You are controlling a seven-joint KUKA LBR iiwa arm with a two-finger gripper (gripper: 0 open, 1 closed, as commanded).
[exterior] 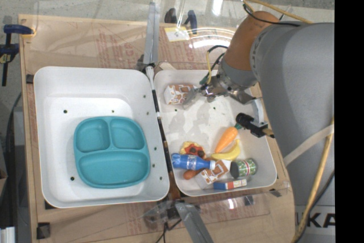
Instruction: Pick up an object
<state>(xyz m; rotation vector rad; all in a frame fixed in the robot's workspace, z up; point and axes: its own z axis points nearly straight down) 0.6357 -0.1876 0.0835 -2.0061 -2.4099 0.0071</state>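
Two-finger gripper (196, 91) low in right white bin (267, 148), beside small brown-and-white packet (178, 94). Fingers' spread impossible to tell. Teal divided plastic tray (111, 151) in left bin (51, 94).

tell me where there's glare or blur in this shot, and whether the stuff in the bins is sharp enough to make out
Camera view: bright glare streaks on the clear plastic sheet behind the bins; the arm looms large and soft at right; the teal tray in the left bin is crisp; the carrot, banana and blue bottle read clearly, the small label print does not.
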